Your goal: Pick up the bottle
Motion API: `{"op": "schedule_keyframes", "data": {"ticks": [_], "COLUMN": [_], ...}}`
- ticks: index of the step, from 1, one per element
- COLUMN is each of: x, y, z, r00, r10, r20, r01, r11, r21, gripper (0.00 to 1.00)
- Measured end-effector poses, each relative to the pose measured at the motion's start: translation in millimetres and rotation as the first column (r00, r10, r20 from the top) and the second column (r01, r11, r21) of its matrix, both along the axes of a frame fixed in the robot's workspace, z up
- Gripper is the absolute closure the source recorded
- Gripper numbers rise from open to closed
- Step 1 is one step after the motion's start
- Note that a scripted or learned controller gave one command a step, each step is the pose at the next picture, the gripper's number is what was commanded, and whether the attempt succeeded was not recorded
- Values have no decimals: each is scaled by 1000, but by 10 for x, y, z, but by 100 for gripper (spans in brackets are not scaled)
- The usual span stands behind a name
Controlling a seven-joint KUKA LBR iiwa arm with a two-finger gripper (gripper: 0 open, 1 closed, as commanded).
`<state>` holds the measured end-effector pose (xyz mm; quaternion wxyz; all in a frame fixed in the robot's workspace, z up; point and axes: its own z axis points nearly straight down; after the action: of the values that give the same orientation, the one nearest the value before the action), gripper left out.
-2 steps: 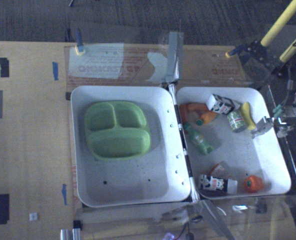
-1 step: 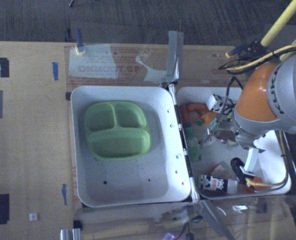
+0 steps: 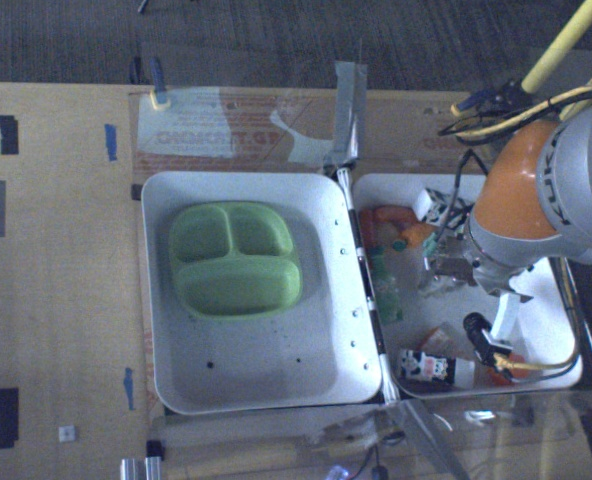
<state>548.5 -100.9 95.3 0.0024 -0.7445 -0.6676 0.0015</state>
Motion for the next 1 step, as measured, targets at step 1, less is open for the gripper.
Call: {"op": "schedule_keyframes", "data": {"ticks": [1], "x": [6], "y": [-3], "z": [69], "r00": [1000], "r10": [0], "r20": [-3], "r01": [0], "r11": [1000], "r21": [1], "gripper": [100]}}
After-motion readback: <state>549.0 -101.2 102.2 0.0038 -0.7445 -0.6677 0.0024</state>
